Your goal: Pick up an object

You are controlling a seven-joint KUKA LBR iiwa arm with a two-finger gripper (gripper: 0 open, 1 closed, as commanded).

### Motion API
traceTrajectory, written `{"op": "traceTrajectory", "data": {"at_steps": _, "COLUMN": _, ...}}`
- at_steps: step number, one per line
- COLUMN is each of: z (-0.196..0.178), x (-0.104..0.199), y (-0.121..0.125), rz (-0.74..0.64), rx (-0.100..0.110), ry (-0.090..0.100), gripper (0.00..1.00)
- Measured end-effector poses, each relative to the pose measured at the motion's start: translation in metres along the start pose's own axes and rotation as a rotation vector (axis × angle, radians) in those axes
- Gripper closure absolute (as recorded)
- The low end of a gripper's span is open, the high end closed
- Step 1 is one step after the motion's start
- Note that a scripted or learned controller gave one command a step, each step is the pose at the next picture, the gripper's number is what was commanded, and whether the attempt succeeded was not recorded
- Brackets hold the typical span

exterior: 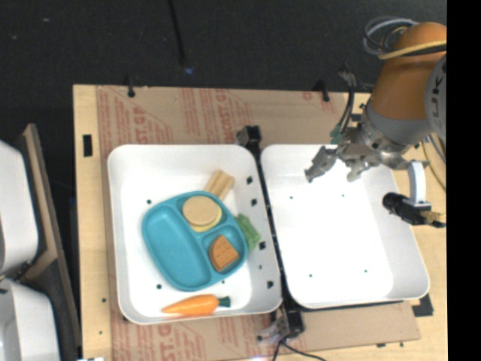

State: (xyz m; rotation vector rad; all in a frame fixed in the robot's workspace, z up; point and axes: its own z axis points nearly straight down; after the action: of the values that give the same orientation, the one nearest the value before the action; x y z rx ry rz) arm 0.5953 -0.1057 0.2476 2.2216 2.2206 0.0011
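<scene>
Right now the gripper (336,168) hangs over the top edge of the right bin (346,277), and its two fingers are spread wide with nothing between them. All the things it could pick sit in the left bin (124,201), on the other side of the wall where the two bins meet.

A blue tray (174,250) lies in the middle of the left bin. A round cookie (202,211) and a brown slice of toast (224,253) rest on the tray. A tan block (219,182) touches the tray's top edge, a green piece (249,233) peeks out at the tray's right side, and an orange carrot (197,304) lies just below the tray.

If the gripper goes down where it is, it will likely close on nothing. Over by the tray, the flat cookie and toast could slip out, and the fingers could bump the tray's rim.
</scene>
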Motion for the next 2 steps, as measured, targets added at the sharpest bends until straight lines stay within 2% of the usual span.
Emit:
{"op": "traceTrajectory", "data": {"at_steps": 1, "z": 0.054, "x": -0.005, "y": 0.066, "rz": 0.0, "rx": 0.006, "ry": 0.0, "gripper": 0.0}}
{"op": "traceTrajectory", "data": {"at_steps": 2, "z": 0.147, "x": -0.018, "y": 0.07, "rz": 0.001, "rx": 0.008, "ry": 0.0, "gripper": 0.0}}
